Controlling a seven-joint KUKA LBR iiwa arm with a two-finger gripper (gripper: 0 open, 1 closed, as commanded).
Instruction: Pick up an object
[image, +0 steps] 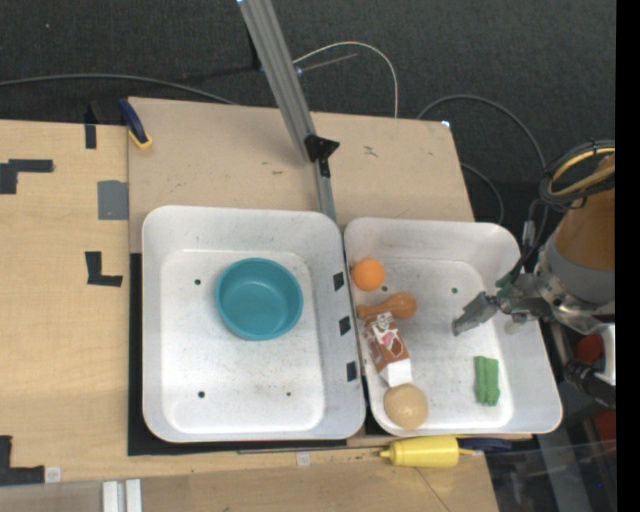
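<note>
Gripper (470, 318) low over the right bin (520, 400), finger spread unclear, nothing seen held, green block (486, 380) just below, orange ball (368, 274) and packet (386, 345) well left

Both bins (170, 400) white, dark-speckled. Teal bowl (260, 298) in the left one. Right of bowl: orange ball (368, 274), tan ball (405, 406), green block (486, 380), yellow bottle (425, 452).

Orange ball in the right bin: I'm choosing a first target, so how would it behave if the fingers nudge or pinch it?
The orange ball looks round and smooth, so a nudge would probably send it rolling. It sits near the right bin wall beside the brown bottle, which may stop it. An off-centre pinch could squirt it out.
</note>
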